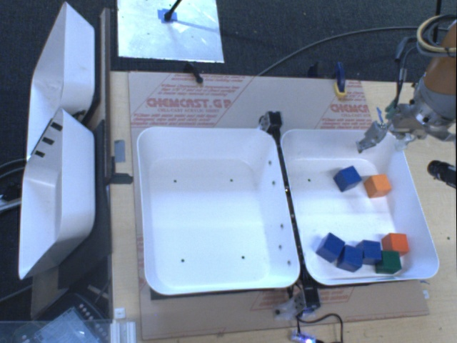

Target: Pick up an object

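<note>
Grey arm's jaws [368,140] over right bin [414,213] rim | grip state unclear | 7 blocks inside

Two shallow white plastic bins, smooth, faintly glossy: left bin [214,148], right bin [418,213]. Beneath them, pale brown board [235,102] with protective paper printed in red lettering, matt. Small cubes in right bin look matt, smooth-faced: blue cube [347,178], orange cube [378,185], green cube [389,263]. Square metal plate [168,20] at top, dull silver, brushed sheen. Dark cloth-like surface [321,13] around bench, rough weave. Metallic grey gripper [372,138], slightly shiny.
</note>
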`<state>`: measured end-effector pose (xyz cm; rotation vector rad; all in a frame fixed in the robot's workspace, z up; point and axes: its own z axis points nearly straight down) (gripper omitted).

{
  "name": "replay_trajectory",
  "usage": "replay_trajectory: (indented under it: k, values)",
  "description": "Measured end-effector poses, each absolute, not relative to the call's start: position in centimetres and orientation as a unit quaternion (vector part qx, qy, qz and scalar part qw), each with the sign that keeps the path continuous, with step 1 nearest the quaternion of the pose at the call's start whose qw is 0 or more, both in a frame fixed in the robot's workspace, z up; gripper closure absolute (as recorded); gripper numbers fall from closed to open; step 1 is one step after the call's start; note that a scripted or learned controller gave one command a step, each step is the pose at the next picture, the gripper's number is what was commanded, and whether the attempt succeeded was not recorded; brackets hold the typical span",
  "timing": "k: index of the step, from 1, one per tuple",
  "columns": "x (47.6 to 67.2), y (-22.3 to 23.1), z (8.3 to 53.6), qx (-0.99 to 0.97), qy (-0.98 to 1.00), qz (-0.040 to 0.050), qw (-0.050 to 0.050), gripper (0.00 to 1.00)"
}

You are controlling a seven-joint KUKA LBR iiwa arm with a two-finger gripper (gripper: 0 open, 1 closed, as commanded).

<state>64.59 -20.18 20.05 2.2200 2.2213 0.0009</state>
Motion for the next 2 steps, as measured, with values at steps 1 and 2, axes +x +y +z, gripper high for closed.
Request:
replay_trajectory:
  k: [1, 2]
  values:
    - [62.6, -18.9, 10.6, 0.707, 0.707, 0.0012, 0.002, 0.0]
    - [62.8, -13.7, 8.7, 0.706, 0.709, 0.0008, 0.0, 0.0]
